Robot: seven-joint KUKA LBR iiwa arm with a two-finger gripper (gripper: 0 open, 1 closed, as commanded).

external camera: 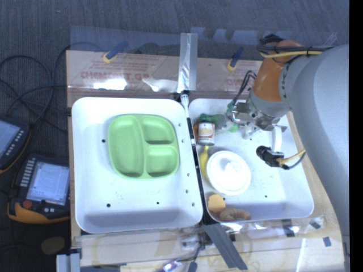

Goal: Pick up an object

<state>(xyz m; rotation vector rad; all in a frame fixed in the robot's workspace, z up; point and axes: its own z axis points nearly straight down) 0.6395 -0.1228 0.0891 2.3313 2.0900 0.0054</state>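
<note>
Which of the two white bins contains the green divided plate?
The left bin contains the green divided plate. The right bin instead holds a round white lid, a small jar and the hand.

Right bin (295, 200) holds the pickings. A small jar (205, 132) with an orange label stands upright by the left wall, green packaging (211, 118) just behind it. A white round lid or plate (228, 172) lies flat mid-bin, a yellow banana-like piece (203, 161) squeezed between it and the wall. At the front corner, an orange lump (215, 202) touches a tan knobbly piece (234, 213).
</note>
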